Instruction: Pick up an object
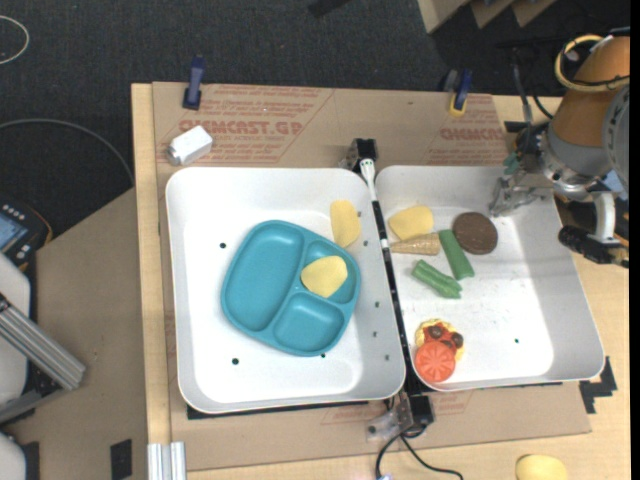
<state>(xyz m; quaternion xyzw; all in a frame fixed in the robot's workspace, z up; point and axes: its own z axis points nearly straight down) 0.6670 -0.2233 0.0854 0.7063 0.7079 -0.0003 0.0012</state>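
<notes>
The hand [512,193] hovers over the right bin's [560,308] far corner, near the brown disc [475,233]. Whether it is apart or together, I cannot tell.

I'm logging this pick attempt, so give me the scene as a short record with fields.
left bin: blue divided plate with a yellow piece on it; another yellow piece beside it
right bin: brown disc, two green pieces, yellow wedge, cone, pizza slice toy
gripper: above right bin's far edge, holding nothing visible
</notes>
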